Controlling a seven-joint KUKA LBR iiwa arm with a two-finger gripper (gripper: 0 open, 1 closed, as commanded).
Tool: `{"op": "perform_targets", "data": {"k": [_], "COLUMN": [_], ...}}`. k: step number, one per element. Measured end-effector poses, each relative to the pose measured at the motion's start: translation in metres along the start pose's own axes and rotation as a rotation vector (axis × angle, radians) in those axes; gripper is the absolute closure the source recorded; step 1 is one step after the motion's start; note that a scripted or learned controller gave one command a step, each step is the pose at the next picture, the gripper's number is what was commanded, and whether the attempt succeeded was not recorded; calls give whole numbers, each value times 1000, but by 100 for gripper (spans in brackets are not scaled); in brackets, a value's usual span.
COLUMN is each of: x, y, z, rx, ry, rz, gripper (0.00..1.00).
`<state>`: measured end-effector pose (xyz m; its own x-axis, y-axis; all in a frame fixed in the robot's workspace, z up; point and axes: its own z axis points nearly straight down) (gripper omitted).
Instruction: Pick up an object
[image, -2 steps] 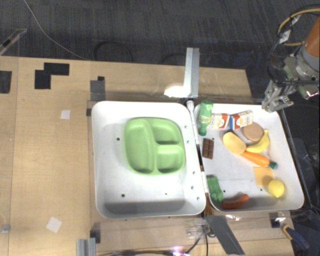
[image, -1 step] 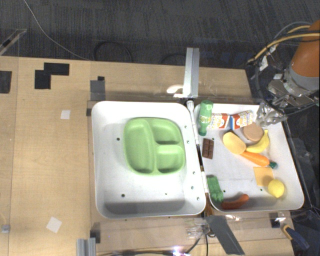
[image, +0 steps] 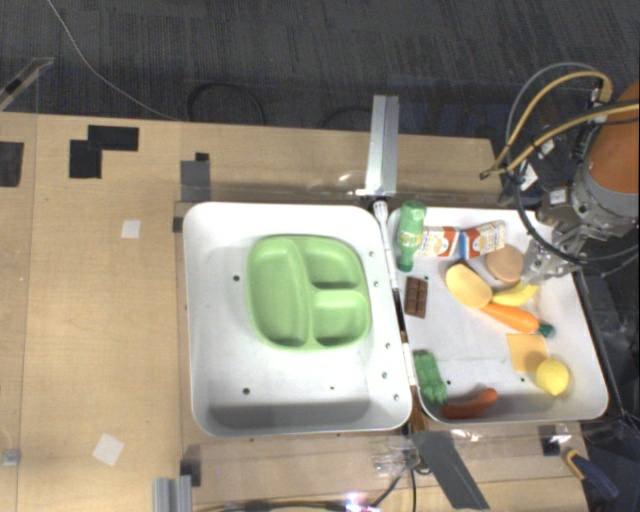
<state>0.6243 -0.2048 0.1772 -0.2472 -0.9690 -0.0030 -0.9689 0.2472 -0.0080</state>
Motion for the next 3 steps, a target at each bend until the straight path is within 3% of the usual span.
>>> {"op": "perform_targets", "data": {"k": [1, 2, 3], "x": [-5, 4, -16], "y": [-20, 18, -39], "z": [-78, -16, -76], "rx": [10, -4, 4], "ry": [0, -1, 0], "rz": [17, -314, -453], "gripper": [100, 100, 100]}}
